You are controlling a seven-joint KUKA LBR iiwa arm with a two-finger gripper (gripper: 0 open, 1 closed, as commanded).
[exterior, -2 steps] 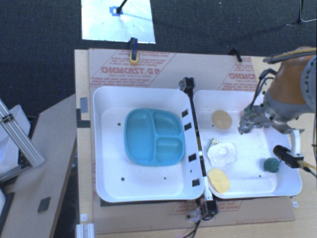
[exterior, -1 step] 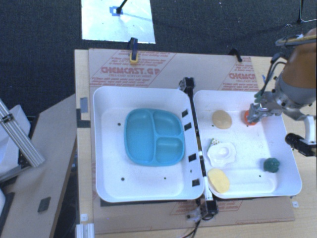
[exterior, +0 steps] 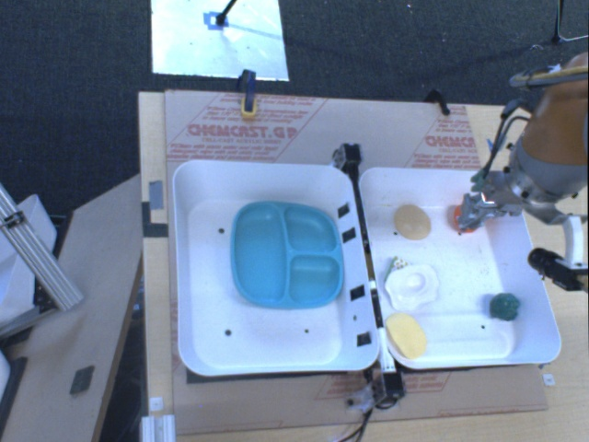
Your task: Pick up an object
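The right bin point(exterior: 538, 339) holds a tan round piece point(exterior: 412, 221), a white fried-egg toy point(exterior: 411, 285), a yellow oval piece point(exterior: 406, 335) and a dark green lump point(exterior: 503, 306). A small red-orange object point(exterior: 457, 216) lies near the bin's far right side. My gripper point(exterior: 476, 208) is low over the bin, right beside that red-orange object and partly covering it. The view is too small and blurred to tell whether the object is held. The grey and orange arm point(exterior: 552, 136) comes in from the right.
The left bin point(exterior: 198, 339) carries a blue divided plate point(exterior: 283, 254). A black divider with clips point(exterior: 361, 247) runs between the two bins. A pale metal rail point(exterior: 32, 256) lies on the side table at the left.
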